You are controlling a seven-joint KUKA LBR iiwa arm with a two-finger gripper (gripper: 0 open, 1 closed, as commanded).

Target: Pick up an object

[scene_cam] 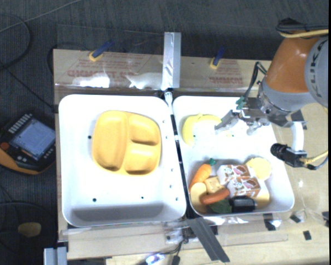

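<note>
My gripper (235, 128) hangs over the back half of the right bin (281, 148), its two fingers spread apart with nothing between them. A pale yellow round object (196, 126) lies just left of it, near the bin's back left corner. A pile fills the front of the same bin: an orange carrot (200, 174), a printed carton (240, 182), a yellow round piece (260, 167), a red sausage shape (215, 197) and a black item (243, 204).
A yellow divided tray (126, 142) lies in the left bin (77, 192). A metal divider post (171, 59) stands behind the seam between the bins. A black cable connector (284, 152) hangs beside the right bin's right wall.
</note>
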